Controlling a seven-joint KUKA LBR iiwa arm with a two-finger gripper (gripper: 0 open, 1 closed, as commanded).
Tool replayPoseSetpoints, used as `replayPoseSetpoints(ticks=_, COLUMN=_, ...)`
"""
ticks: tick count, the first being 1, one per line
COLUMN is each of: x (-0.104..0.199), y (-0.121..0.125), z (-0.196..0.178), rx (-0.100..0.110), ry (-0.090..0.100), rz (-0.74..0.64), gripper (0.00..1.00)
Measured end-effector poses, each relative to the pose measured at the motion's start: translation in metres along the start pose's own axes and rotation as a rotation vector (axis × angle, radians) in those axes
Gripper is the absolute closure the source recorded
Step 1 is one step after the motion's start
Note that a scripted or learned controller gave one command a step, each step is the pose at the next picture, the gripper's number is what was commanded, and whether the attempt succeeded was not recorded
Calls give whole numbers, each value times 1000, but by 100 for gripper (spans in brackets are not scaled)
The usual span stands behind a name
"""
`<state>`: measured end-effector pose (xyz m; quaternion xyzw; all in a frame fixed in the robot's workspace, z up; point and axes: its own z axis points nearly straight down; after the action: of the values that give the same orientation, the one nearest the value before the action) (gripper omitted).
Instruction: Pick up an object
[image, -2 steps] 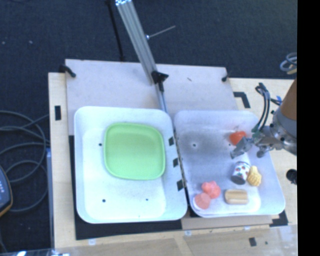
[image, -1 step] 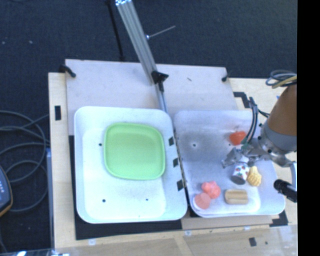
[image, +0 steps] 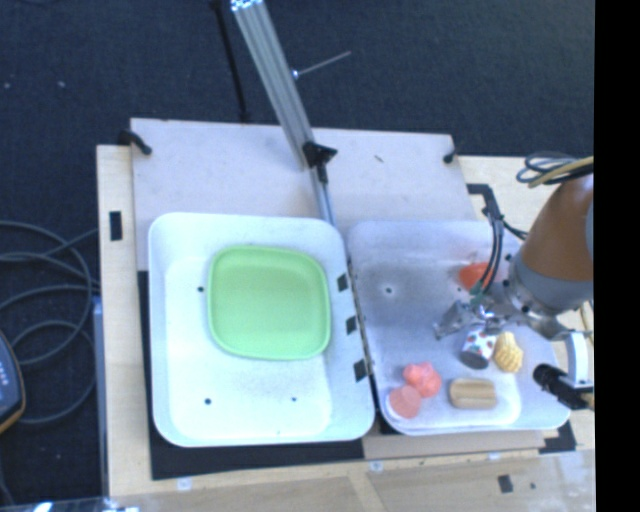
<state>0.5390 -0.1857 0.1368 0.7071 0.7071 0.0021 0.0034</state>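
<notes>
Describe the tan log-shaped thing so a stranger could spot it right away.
Look in the right bin, the one without the green plate. Along its near edge lies the tan log, right of two pink pieces. It alone is tan and oblong.

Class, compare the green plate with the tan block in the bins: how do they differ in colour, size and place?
The green plate is far larger than the tan block. The plate is pale green and flat; the block is tan and chunky. The plate lies in the left bin; the block lies in the right bin, by its near edge. Both have rounded corners.
</notes>
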Motion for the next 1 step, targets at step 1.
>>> replayPoseSetpoints(ticks=1, x=0, y=0, z=4, rx=1, ry=1, rz=0, gripper=0)
